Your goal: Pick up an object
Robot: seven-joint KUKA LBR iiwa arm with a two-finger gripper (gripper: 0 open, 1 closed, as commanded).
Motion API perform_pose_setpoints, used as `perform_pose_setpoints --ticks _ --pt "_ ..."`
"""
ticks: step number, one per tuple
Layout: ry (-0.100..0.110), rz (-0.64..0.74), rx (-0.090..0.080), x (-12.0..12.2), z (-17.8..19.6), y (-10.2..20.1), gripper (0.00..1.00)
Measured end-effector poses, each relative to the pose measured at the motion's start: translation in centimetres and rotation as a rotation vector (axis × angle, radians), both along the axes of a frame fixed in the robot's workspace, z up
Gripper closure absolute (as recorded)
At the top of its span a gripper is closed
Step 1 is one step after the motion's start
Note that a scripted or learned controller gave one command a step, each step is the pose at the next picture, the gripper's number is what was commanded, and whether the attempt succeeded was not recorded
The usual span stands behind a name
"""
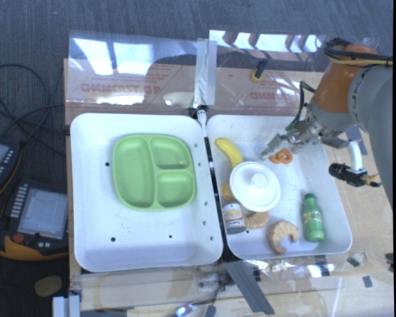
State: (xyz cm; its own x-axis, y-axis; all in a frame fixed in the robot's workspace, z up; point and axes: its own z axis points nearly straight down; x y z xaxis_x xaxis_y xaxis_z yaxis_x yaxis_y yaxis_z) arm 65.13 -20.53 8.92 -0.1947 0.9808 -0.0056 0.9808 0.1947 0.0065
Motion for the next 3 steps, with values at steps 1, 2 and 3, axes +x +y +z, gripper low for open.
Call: perform_pose_setpoints --ticks 1,2,3 --pt "0.023 -0.046 0.023 1.96 0.26 -0.46 0.0" --pt "0.022 -0.046 0.023 1.98 0.26 -0.46 0.0" --pt "0.01 -0.282 0.028 2.35 0.24 0.01 0.0"
